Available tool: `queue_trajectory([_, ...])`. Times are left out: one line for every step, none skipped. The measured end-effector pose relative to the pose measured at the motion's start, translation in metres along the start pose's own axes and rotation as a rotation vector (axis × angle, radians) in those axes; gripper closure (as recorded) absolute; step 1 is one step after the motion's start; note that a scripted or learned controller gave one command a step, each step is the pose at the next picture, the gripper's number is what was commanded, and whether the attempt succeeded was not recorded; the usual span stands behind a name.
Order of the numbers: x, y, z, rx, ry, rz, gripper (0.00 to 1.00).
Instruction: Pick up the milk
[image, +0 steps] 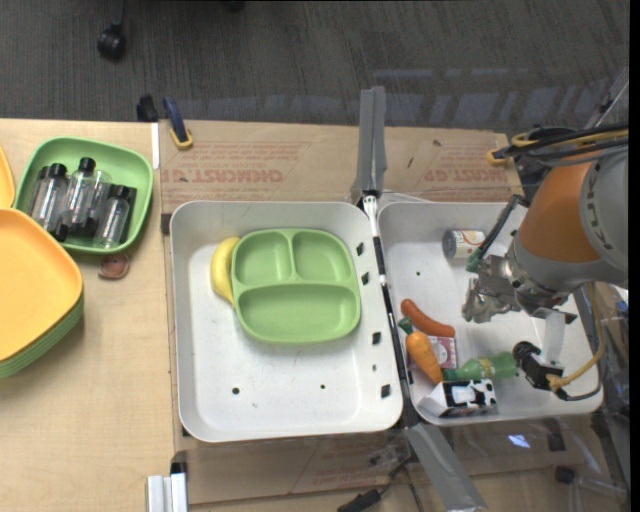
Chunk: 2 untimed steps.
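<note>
Two shallow white bins side by side on a cardboard-covered bench. In the left bin (200, 400): a green three-compartment plate (296, 283), overlapping a yellow dish (221, 268) at its left edge. In the right bin (430, 225): a small can (463, 242) lying on its side near the back wall, a red sausage (428, 318), an orange carrot (424, 357) over a pink packet (444, 350), a green toy vegetable (495, 367), and the milk (468, 396), a black-and-white cow-patterned carton lying against the front wall. Above the right bin's middle, the gripper (490, 300), apart from the carton; open or closed, impossible to tell. Off to the left on the table: a green tray (130, 170) holding several small black-capped bottles (82, 200), beside stacked orange plates (35, 300). Printed on the cardboard (240, 172), upside down, red lettering not clearly legible
</note>
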<state>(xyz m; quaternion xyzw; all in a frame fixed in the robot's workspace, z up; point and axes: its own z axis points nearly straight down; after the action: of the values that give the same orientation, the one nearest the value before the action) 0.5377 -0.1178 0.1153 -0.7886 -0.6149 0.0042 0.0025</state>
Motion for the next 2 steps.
queue_trajectory([-0.007, -0.052, 0.026, -0.003, 0.004, 0.492, 1.00])
queue_trajectory([0.022, -0.007, -0.040, -0.005, 0.002, 0.287, 1.00])
